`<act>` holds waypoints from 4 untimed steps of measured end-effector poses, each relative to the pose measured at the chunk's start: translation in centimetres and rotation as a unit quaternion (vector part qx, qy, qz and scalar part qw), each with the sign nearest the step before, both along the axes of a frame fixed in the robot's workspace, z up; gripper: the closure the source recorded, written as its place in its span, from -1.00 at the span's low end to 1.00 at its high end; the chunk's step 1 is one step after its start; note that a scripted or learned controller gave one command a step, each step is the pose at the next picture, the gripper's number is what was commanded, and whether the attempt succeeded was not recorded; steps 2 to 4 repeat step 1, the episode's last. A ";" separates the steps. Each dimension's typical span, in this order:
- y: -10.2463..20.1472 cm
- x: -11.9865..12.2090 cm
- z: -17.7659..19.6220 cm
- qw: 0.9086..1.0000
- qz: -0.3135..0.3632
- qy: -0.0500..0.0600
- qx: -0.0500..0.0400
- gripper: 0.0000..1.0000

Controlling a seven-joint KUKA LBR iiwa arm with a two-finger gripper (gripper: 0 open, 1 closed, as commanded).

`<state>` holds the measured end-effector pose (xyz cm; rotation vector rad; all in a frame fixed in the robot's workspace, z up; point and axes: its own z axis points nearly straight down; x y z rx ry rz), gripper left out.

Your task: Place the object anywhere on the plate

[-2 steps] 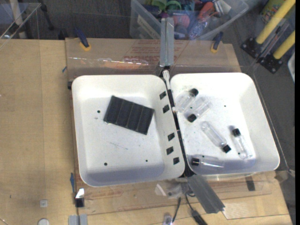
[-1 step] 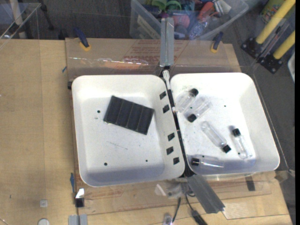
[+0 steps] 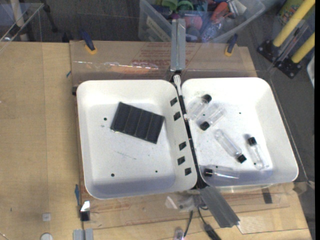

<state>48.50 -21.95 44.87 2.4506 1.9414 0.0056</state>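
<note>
While the dark ribbed plate (image 3: 137,122) lies flat in the left bin (image 3: 95,179), I'm seeing five clear black-capped vials (image 3: 227,145) on their sides in the right bin (image 3: 280,134), long axes at mixed angles, one lying crosswise along the near wall. What state the gripper is in, I can't tell.

A light wooden desk (image 3: 35,134) carries two shallow white bins side by side, touching: the left bin (image 3: 95,184) and the right bin (image 3: 280,129).
</note>
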 end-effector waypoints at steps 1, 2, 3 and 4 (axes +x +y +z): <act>-0.1 0.1 1.0 1.000 0.000 -0.001 -0.001 1.00; -0.1 0.1 1.0 1.000 0.000 -0.001 -0.001 1.00; -0.1 0.1 1.0 1.000 0.000 -0.001 -0.001 1.00; -0.1 0.1 1.0 1.000 0.000 -0.001 -0.001 1.00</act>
